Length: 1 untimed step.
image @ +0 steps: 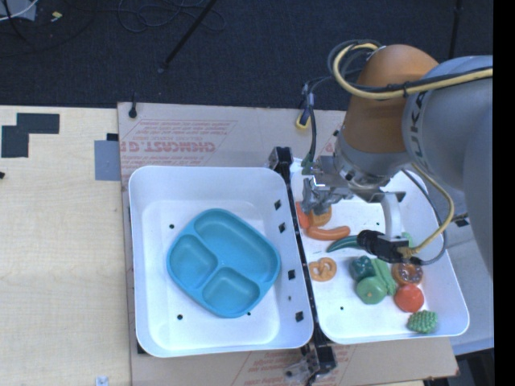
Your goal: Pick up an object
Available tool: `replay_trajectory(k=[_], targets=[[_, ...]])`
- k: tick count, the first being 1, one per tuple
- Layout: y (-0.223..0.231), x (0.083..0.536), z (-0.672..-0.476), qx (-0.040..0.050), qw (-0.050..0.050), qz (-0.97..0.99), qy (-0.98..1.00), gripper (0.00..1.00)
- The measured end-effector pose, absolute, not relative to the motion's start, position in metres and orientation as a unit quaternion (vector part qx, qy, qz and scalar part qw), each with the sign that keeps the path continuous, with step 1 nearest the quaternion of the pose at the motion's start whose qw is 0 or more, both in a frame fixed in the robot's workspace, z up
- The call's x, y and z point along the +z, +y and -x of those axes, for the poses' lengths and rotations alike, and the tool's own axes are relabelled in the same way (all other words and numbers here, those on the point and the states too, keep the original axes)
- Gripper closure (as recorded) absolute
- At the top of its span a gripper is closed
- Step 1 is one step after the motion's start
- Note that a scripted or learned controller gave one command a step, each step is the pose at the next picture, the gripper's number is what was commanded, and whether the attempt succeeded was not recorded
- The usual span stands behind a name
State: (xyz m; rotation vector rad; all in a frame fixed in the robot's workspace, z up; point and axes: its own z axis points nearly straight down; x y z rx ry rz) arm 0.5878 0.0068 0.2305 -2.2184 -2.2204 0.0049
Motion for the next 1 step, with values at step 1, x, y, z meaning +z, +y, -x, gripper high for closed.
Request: replay_trajectory(k=[1], targets=[[-0.0028,0.2165,-0.5852,0.0022,0.002,0.707,-0.707,1.00]])
